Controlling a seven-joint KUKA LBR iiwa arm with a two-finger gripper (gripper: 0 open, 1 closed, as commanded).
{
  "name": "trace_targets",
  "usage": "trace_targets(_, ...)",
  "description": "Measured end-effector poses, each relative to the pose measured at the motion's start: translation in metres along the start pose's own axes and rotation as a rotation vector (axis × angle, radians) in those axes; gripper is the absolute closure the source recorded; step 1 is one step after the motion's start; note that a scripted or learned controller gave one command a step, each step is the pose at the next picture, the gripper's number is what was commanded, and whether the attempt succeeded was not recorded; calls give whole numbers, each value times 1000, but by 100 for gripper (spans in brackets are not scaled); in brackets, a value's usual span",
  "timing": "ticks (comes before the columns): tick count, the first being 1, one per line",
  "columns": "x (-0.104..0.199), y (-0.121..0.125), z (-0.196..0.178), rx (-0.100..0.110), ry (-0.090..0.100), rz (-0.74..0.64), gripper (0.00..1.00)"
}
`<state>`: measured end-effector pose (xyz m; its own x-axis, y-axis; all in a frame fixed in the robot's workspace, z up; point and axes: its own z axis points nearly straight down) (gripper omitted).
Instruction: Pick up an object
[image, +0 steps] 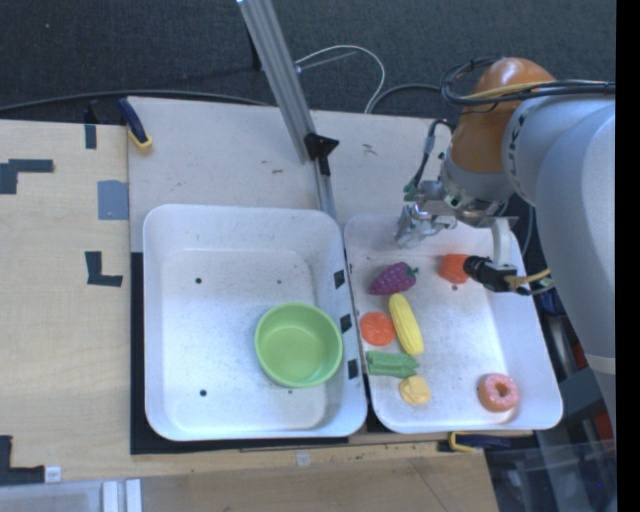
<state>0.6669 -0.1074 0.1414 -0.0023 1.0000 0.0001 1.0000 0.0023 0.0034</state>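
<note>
The right bin (520, 350) holds several toy foods: purple grapes (393, 277), a red-orange piece (455, 267), an orange slice (377, 328), a yellow corn cob (405, 323), a green vegetable (390, 364), a small yellow piece (414, 390) and a pink donut (497, 392). My gripper (415, 228) hangs over the far left corner of that bin, just behind the grapes and left of the red-orange piece. I see nothing held in it.
A green bowl (297, 345) sits in the left bin (170, 300), near its front right. A grey metal pole (290, 90) slants down to the gap between the bins. Cables loop behind the right bin.
</note>
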Motion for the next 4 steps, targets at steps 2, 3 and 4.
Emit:
trace_targets(2, -2, 8, -74, 2, 0, 0, 100)
trace_targets(3, 47, -5, -86, 4, 2, -3, 100)
trace_targets(4, 93, -26, -95, 6, 2, -4, 100)
